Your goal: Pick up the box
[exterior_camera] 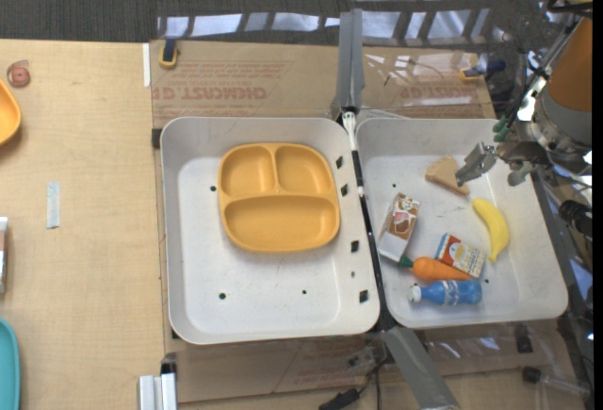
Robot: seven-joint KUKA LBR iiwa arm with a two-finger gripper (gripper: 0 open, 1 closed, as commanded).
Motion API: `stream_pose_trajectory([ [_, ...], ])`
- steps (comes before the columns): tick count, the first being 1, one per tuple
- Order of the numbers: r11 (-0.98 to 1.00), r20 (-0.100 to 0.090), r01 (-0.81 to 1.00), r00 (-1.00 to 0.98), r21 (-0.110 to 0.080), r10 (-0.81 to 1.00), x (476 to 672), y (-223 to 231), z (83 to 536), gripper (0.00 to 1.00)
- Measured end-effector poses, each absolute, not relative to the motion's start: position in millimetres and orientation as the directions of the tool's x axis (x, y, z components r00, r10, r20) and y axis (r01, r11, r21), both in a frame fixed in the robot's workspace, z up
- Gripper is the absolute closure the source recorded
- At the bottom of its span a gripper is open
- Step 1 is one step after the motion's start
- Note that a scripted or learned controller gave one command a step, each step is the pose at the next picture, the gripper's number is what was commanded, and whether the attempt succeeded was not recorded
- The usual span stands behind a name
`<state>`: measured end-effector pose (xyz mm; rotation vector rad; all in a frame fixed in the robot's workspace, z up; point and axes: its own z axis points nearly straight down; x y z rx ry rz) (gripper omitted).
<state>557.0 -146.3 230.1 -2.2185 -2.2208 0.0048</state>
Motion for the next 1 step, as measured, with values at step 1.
stream_pose_trajectory([
  [1, 0.060, 0.000, 0.998, -0.060, 0.001, 0.998, 495.7, -126.8, 91.7, 0.00],
])
